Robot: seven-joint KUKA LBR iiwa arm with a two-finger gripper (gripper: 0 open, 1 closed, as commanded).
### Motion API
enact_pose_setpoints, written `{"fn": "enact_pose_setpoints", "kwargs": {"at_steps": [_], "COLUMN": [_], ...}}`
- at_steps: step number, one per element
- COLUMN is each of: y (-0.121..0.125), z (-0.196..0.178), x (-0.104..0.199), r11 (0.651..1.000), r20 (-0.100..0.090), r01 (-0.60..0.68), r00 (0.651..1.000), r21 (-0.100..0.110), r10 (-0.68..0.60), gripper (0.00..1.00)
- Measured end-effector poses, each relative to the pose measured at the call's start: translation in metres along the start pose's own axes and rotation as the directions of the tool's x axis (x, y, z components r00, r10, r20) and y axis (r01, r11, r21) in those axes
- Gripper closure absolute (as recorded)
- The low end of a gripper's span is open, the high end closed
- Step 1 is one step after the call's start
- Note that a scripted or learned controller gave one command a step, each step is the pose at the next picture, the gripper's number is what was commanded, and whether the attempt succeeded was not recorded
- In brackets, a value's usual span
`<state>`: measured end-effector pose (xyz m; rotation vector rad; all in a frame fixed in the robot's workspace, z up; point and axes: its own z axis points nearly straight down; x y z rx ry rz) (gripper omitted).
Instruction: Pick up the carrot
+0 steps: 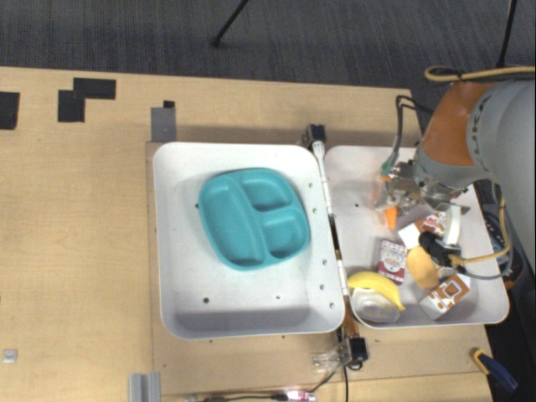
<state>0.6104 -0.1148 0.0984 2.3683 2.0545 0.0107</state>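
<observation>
The grey arm [494, 132] with its orange band [448, 128] reaches in from the right of the frame and bends down over the right-hand white bin [352, 174]. Its hand [395, 193] sits low in the upper middle of that bin, directly above the carrot [389, 216], a small orange piece that pokes out just beneath the hand. The hand's underside is dark and cluttered, so whether it is spread or closed, and whether it has any hold on the carrot, cannot be told from this view.

Lower in the same bin lie several other things packed close together. A banana [375, 285] curves along the lower left corner, just above a clear round container [374, 308]. To the right of the banana is a small dark red packet [391, 260], and just beside that a yellow rounded fruit [421, 266]. A brown and white box [445, 294] rests at the lower right, with other small wrapped items near the hand's right side.

The left-hand white bin [180, 291] occupies the centre of the frame and holds a teal divided plate [251, 218], lying flat and well apart from the carrot. Both bins rest on the pale wooden desk [75, 249], with dark carpet [167, 15] across the top of the frame.
</observation>
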Motion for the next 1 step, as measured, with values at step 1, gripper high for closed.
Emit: {"fn": "enact_pose_setpoints", "kwargs": {"at_steps": [1], "y": [0.0201], "z": [-0.0932], "x": [0.0491], "r11": [0.998], "r20": [-0.001], "r01": [0.063], "r00": [0.998], "r21": [-0.007], "r10": [-0.063], "gripper": [1.0]}}
